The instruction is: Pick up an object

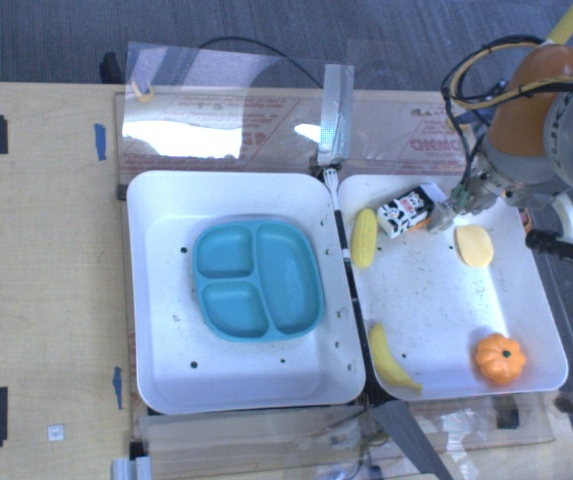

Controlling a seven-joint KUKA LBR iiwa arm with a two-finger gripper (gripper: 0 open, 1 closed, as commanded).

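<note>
Two white bins: a left bin (156, 298) and a right bin (526, 298). One blue divided plate (259, 279) with three compartments. One corn cob (364, 237), one banana (392, 361), one orange pumpkin (499, 358), one pale yellow piece (474, 246), one black-and-white cow toy (404, 211)

A robotics lab: taped plywood bench (36, 268), white bins (156, 268), cabling (476, 68).

My left bin (156, 298) holds a divided tray (259, 279); my right bin (536, 298) holds corn (364, 237), banana (392, 361), pumpkin (499, 358)
</note>
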